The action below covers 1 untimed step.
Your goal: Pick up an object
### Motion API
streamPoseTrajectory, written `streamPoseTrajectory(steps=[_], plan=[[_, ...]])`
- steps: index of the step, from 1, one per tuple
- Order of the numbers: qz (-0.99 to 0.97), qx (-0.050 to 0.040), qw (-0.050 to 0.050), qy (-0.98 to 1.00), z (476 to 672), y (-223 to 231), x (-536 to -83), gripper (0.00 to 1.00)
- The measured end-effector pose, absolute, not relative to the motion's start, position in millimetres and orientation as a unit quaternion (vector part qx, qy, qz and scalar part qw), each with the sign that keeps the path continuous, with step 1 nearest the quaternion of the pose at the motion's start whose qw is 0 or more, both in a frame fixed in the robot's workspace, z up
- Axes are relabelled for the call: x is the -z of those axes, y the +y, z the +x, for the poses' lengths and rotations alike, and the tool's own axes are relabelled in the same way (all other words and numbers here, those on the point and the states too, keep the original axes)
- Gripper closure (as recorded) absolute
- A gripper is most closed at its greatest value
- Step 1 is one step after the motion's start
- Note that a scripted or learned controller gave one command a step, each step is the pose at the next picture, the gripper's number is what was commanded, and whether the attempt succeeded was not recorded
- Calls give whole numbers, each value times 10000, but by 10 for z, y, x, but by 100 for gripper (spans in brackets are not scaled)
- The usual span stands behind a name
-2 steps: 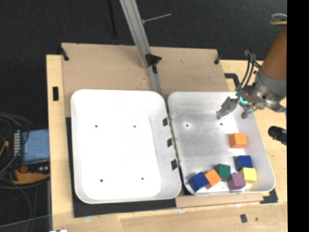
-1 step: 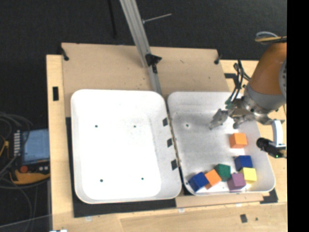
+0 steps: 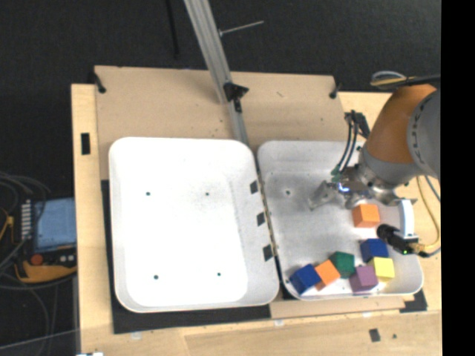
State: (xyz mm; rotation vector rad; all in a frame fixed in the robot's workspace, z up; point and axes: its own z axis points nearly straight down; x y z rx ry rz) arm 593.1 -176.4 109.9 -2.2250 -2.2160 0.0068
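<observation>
Blocks crowd the near right corner of the right bin (image 3: pixel 297 162) as the grey arm (image 3: pixel 397 136), orange-banded above the wrist, reaches in from the right. An orange cube (image 3: pixel 366 214) lies apart from the rest, just below and right of the gripper (image 3: pixel 335 192), near it but with no visible contact. The gripper hangs low over the bin's bare middle floor, a small bluish light glowing at its base; its dark fingers blur against the scuffed white surface, and whether the jaws stand open or closed cannot be told from this angle. Nothing is seen between them.

Farther toward the front rim, a blue cube (image 3: pixel 375 248) sits beside a yellow cube (image 3: pixel 384 267), with a purple block (image 3: pixel 363 278) just left of the yellow one. A green block (image 3: pixel 343 262), a second orange block (image 3: pixel 327 273) and a second blue block (image 3: pixel 304 278) run in a slanting row toward the bin's front edge, touching or nearly so.

The left bin (image 3: pixel 185 221) lies alongside, its white floor marked by a few dark specks. A metal pole (image 3: pixel 211 47) rises behind the two bins.
</observation>
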Motion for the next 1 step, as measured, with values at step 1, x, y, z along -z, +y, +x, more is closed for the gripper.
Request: streamPoseTrajectory(steps=[1], plan=[[-7087,-11,-17,-7056,5937,-1785,-976,0]])
